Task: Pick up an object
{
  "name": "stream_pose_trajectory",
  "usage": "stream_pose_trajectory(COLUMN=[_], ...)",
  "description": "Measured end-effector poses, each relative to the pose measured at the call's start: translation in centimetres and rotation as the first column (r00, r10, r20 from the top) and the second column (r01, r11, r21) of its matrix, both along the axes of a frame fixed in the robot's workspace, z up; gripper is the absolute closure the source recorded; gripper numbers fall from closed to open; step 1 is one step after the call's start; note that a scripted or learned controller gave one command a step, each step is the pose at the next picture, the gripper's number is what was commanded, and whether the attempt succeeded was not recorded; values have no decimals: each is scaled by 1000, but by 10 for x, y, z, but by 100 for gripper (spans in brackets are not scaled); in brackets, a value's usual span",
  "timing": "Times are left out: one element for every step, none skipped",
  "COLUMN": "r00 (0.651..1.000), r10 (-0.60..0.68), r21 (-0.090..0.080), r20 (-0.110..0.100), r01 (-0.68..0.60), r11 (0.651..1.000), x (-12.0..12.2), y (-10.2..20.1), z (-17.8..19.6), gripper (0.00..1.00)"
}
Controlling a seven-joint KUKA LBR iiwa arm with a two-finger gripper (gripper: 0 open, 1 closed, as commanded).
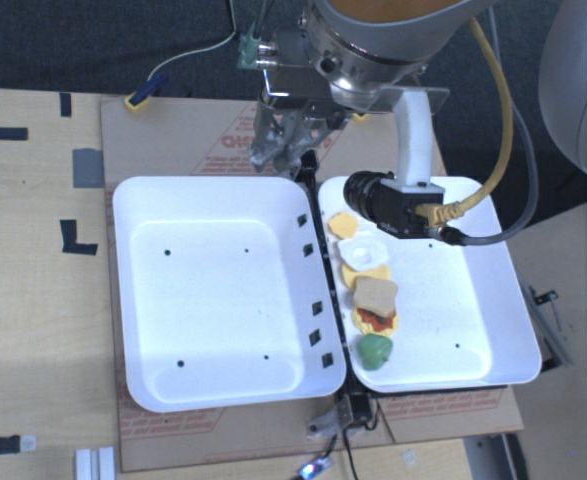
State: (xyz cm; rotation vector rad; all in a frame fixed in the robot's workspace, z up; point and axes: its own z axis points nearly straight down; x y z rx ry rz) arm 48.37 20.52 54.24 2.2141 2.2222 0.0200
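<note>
Four small toy foods sit along the left wall of the right shallow white plastic bin [473, 358]: nearest a green round lump [374, 351], then a tan sandwich slice [376, 298], a white disc [363, 255], a yellow piece [343, 226]. Nothing's picked up yet, so the whole grab is left. Beyond that bin's far-left corner hovers the grey two-finger gripper [285, 153]; can't tell how its fingers are set.

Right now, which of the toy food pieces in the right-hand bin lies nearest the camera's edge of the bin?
The green piece. It ends the row along the bin's left wall, below the sandwich, the white piece and the yellow piece.
</note>
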Motion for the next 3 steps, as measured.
stream_pose_trajectory(r00=[1000, 1000, 1000], r10=[-1, -5, 0], r21=[-15, -4, 1], r20=[-31, -8, 2], r01=[1, 5, 0], r11=[1000, 1000, 1000], x=[-3, 0, 0], y=[28, -8, -2], z=[-216, -143, -9], gripper=[100, 100, 100])
